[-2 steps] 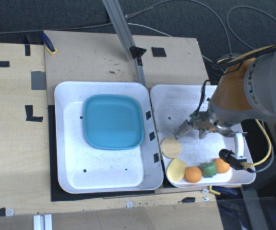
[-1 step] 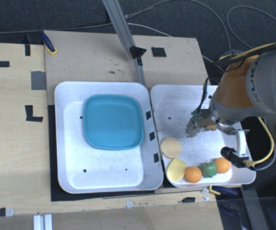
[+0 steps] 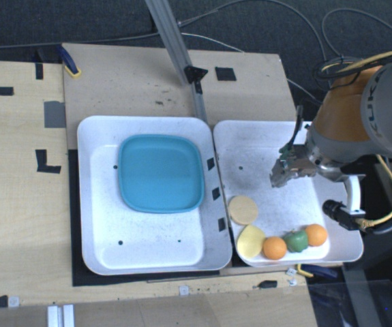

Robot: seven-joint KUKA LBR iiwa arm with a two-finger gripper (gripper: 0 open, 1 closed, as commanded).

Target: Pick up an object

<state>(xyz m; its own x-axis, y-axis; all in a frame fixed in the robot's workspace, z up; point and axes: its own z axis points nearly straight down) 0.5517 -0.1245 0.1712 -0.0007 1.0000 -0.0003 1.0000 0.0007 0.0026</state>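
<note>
My gripper (image 3: 282, 176) hangs over the middle of the right bin (image 3: 257, 145), pointing down and to the left. Below and to its left lies a pale beige round disc (image 3: 243, 210). Along the bin's front edge sit a yellow rounded piece (image 3: 250, 241), an orange ball (image 3: 274, 248), a green object (image 3: 296, 242) and a second orange ball (image 3: 316, 235). Nothing shows between the gripper's tips, and none of these things touch it.
The left bin (image 3: 100, 251) holds a blue square plate (image 3: 160, 172). A grey metal pole (image 3: 175, 39) slants down to the gap between the bins. The arm's orange band (image 3: 342, 111) and cables stand at the right bin's far right side.
</note>
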